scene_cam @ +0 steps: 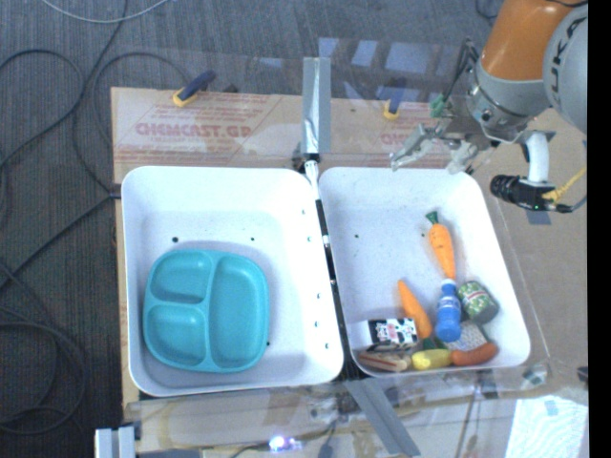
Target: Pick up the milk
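The milk [393,332] is a small black-and-white carton with a cow pattern. It lies on its side near the front edge of the right bin [372,218], among other toy foods. My gripper [431,156] hangs over the far rim of that bin, well behind the milk. Its two fingers are spread open with nothing between them.
Around the milk lie two carrots [440,243] [412,303], a blue bottle [448,313], a green can [476,301], a red sausage [474,355], a yellow piece [431,359] and a brown piece [382,360]. A teal divided plate [205,310] sits in the left bin [143,198].
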Robot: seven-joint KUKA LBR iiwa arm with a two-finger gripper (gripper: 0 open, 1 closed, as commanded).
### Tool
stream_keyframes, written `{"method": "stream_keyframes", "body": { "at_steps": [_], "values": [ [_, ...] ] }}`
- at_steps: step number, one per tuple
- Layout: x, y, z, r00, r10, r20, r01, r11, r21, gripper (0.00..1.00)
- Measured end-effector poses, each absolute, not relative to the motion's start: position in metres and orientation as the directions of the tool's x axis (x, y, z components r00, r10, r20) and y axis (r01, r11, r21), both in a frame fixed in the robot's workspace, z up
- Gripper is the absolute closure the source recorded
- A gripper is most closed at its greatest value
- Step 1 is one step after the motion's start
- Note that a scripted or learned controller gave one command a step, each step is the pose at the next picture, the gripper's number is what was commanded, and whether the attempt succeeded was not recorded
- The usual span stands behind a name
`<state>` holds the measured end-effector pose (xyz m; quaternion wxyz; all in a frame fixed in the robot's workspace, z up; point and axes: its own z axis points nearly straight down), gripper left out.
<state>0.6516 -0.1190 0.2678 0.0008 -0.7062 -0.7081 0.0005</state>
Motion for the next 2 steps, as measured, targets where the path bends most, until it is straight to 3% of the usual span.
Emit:
{"method": "stream_keyframes", "body": {
  "at_steps": [1, 2],
  "values": [
    [0.548, -0.128, 0.092, 0.093, 0.996, 0.002, 0.996, -0.093, -0.002, 0.00],
    [0.623, -0.122, 0.141, 0.061, 0.998, -0.001, 0.998, -0.061, -0.002, 0.00]
  ]
}}
